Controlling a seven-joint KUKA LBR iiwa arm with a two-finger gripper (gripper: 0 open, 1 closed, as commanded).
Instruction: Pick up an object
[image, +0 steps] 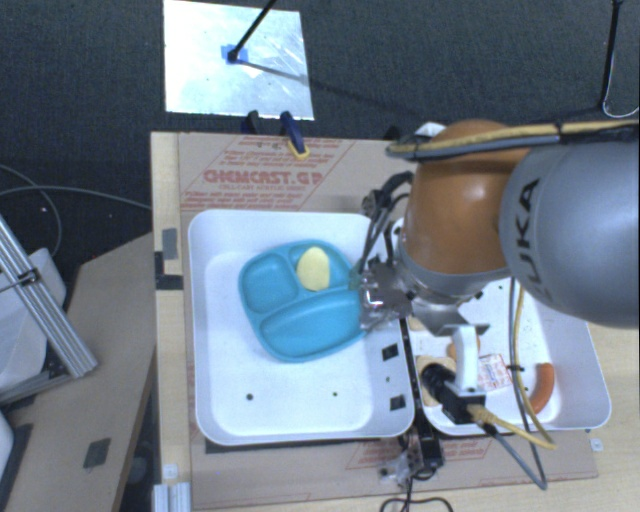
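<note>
KUKA arm's gripper (372, 296) hovers at right rim of blue tray (295, 312) in left bin (230, 400), frame centre; yellow object (314, 268) sits in tray's upper compartment. Gripper state: cannot tell. Approach step, apparently; next calls for descent onto target.

grey arm (560, 230) reaching in from right, orange band above wrist, gripper (372, 296) low

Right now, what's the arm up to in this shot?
The KUKA arm reaches in from the right and hangs over the seam between the two white bins. Its gripper sits at the right edge of the blue divided plate in the left bin. A yellow lemon-like piece lies in one plate compartment. The right bin holds a sausage-like item. Nothing is visibly held.
</note>
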